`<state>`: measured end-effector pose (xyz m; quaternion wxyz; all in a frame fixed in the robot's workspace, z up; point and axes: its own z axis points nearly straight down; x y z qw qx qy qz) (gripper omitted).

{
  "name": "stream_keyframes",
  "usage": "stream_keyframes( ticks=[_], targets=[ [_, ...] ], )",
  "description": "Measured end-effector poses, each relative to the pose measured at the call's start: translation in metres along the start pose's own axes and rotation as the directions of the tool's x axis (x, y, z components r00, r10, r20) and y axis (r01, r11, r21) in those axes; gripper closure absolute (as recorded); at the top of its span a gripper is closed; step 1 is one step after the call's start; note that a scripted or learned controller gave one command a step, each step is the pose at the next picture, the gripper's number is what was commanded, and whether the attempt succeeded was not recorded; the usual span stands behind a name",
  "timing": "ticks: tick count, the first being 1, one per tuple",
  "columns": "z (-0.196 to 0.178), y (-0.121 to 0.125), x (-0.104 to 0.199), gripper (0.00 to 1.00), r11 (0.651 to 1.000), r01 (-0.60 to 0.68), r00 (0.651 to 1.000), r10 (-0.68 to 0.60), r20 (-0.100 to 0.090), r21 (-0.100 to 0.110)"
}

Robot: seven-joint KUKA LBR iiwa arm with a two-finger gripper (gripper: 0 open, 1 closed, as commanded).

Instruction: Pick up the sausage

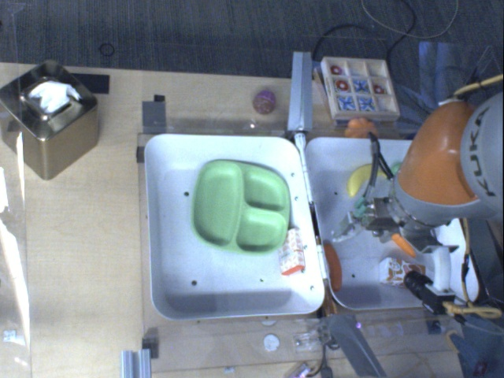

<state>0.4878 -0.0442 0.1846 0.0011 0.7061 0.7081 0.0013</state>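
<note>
Sausage (333, 264) lies hard against left wall of right bin (358, 298). Tool (356, 224) hovers nearby, above it; grip state can't tell. Risk: wall blocks a finger, sausage rolls or slips off.

Legible markings: one partial brand name.
Arm (453, 160): dark letters "KU" on the grey casing beside the orange band, cut off at the frame edge; print on the small carton (293, 252) too blurred to read.

A pale wooden bench (94, 235) stands against dark blue carpet (197, 14), where a black cable (409, 10) loops.
</note>
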Motion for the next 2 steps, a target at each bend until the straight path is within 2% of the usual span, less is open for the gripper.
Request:
stream_keyframes(
  ticks=[1,2],
  targets=[
    [0.000,0.000,0.000,0.00,1.000,0.000,1.000,0.000,0.000,0.000],
    [-0.011,0.002,0.001,1.00,1.000,0.004,1.000,-0.004,0.000,-0.005]
  ],
)
